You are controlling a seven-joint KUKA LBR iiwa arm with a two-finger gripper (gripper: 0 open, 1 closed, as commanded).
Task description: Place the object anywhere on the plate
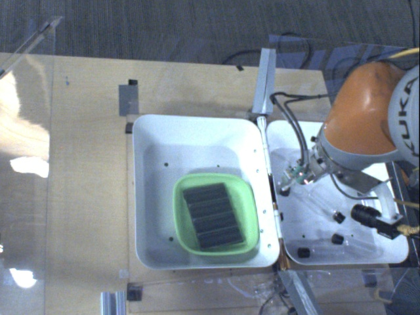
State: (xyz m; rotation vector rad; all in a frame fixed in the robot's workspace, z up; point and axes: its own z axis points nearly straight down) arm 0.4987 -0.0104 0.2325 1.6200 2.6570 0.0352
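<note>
A green square plate [247, 196] lies in the left bin [157, 176], towards its front. A dark grey ridged block [211, 216] lies flat on the plate, a little tilted, inside the rim. My gripper [293, 174] hangs over the right bin [315, 231], close to the wall between the two bins. It is apart from the plate and the block, to their right. The orange-banded wrist [361, 110] covers the back of the right bin.
Small black pieces [303, 251] [337, 239] sit on the right bin's floor near its front. A grey metal post [264, 81] stands behind the divider between the bins. Wooden bench [65, 176] stretches to the left.
</note>
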